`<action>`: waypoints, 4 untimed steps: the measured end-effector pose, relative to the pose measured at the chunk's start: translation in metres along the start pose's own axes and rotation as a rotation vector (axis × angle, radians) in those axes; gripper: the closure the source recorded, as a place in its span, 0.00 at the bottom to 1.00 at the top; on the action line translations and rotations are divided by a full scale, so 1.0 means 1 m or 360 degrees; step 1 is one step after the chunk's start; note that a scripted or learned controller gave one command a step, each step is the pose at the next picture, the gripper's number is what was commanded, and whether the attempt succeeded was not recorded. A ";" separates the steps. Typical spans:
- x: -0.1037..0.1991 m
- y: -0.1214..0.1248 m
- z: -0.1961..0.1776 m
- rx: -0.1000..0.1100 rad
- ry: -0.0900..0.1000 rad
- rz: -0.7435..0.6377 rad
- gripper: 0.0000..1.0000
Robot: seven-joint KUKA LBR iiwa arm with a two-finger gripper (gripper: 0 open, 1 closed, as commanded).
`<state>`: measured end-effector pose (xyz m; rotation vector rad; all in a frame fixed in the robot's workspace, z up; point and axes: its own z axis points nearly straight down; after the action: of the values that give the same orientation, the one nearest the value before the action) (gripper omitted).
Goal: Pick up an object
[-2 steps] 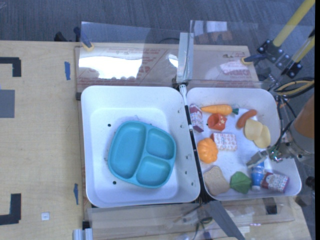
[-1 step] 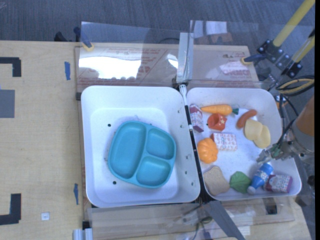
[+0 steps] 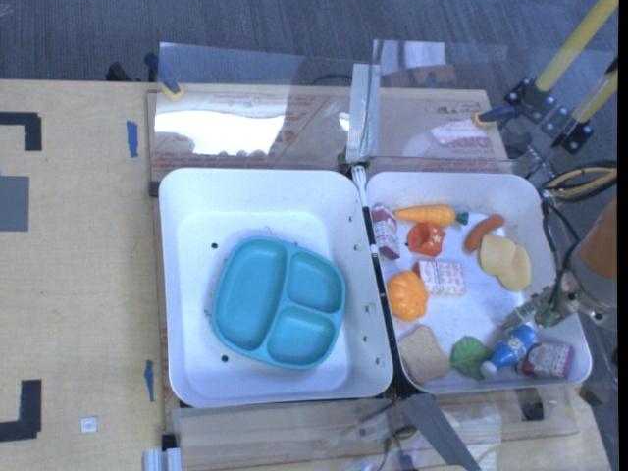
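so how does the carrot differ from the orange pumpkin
The carrot is long and thin; the pumpkin is round and squat. The carrot lies near the right bin's far edge; the pumpkin sits mid-bin by the left wall. Both are orange toy foods.

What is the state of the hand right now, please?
Hand: cannot be told; it sits low at the right bin's right side, above the blue-capped bottle.
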<state>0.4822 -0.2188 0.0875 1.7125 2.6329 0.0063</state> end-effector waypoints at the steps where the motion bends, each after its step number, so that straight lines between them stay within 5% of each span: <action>1: -0.004 -0.002 -0.011 0.0003 -0.0006 -0.0298 1.00; 2: -0.005 -0.001 -0.020 -0.0002 -0.0009 -0.0295 1.00; 3: 0.048 0.100 -0.112 -0.0003 -0.0008 -0.0710 1.00; 4: 0.082 0.130 -0.095 0.0006 0.0000 -0.0490 1.00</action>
<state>0.5675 -0.0913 0.1832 1.2894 2.8657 0.0008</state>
